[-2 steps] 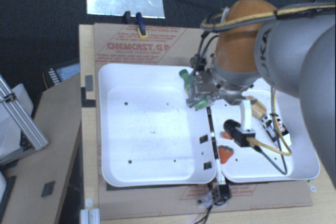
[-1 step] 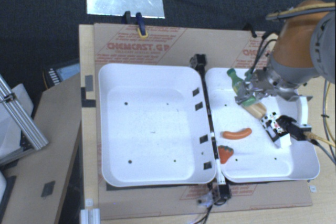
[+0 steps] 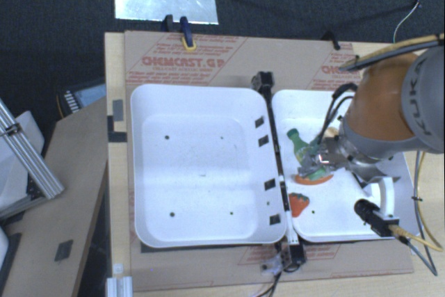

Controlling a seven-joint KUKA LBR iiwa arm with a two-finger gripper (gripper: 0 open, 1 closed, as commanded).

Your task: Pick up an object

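A fixed camera looks down at a slant on a bench (image 3: 208,55) covered with brown printed board. On it sit two shallow white bins side by side.

The left bin (image 3: 149,219) takes up the middle of the view, its white floor marked by a few small dark dots.

A black divider strip with small clips runs between the two bins.

The right bin (image 3: 334,227) holds the objects, all close to its left wall. A green object (image 3: 297,141) with a narrow neck lies toward the back. Just in front of it is a flat orange object (image 3: 314,179), touching or partly under the tool. Nearer the front edge, a little apart, sits a small red-orange object (image 3: 299,204).

The grey arm with its orange band reaches in from the right. Its tool (image 3: 316,162) is low over the green and orange objects. Whether it is spread or closed, or has hold of anything, cannot be told from this angle.

All three objects look small and light, probably plastic or rubbery toys, possibly smooth and slippery. The green one's narrow neck seems the easiest place to grip.
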